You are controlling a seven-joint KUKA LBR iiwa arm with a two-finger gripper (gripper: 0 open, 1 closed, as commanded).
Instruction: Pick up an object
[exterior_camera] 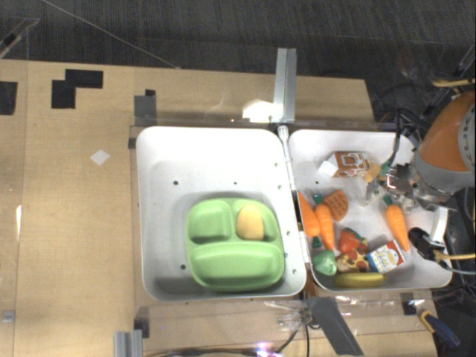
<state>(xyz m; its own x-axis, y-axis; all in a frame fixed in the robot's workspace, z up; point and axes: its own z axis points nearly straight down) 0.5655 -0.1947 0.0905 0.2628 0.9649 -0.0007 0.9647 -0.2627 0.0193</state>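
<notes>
Presently, right bin (297,199): crowded. Contents: brown packet (349,163) at the far side; two carrots (318,224) against the left wall, waffle-like piece (337,204) touching them; a third carrot (398,226) near the right side; red piece (349,240), small carton (385,257), green vegetable (324,261) and banana (360,279) packed along the near wall. Gripper (384,182): over the bin's far right, between packet and third carrot; whether it is open, or grasps anything, cannot be told. Arm partly cut off at the right. Left bin (160,199): green divided tray (223,262) bearing a yellow item (251,222).
</notes>
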